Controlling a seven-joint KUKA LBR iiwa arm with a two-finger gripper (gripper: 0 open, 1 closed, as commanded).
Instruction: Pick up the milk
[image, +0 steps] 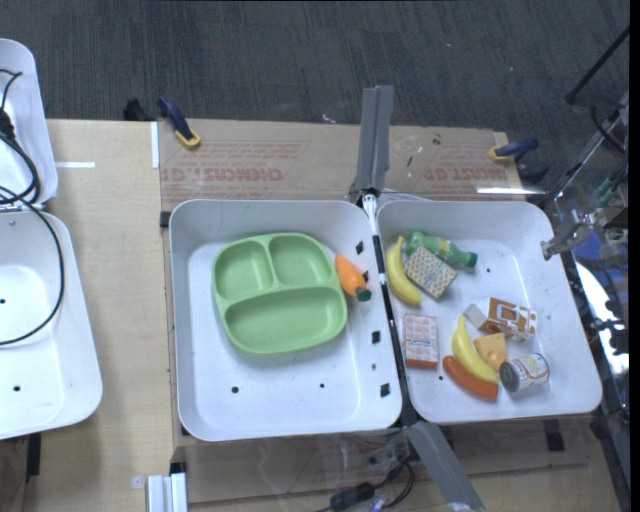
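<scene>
Two white bins sat side by side on the surface (110, 170), their inner rims touching along the middle. The left bin (200, 380) held a green tray (280, 295) and a carrot (351, 276) by its right rim, with bare floor toward the front. The right bin (560, 390) was crowded: two bananas (400, 272), a green bottle (440, 250), a cracker box (420, 340), a can (524, 372), with open floor only along its back right corner. The milk (511, 318), a small orange-and-white carton lying on its side, lay near the right rim, just above the can. The hand (570, 237) hung at the right rim; whether it was spread or pressed together, I could not tell.
</scene>
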